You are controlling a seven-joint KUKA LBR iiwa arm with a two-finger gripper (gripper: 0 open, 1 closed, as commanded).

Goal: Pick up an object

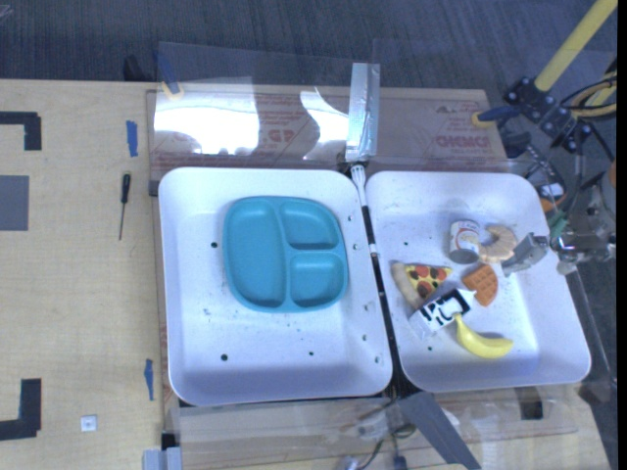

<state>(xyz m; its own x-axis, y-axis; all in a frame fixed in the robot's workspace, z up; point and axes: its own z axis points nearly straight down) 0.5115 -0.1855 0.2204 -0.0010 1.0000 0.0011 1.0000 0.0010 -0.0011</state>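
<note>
The right bin holds several small toy foods. A pizza slice lies near its left wall. A small white can and a tan pastry sit side by side in the middle. An orange waffle piece lies below them. A yellow banana is nearest the front, beside a black-and-white tagged item. My gripper reaches in from the right and hangs low just right of the pastry and the waffle piece. Nothing is visibly held.
The left bin bears a teal divided plate. A clear plastic sheet and a metal post stand behind the bins. Cables and a yellow pole crowd the far right. A screwdriver lies on the bench at left.
</note>
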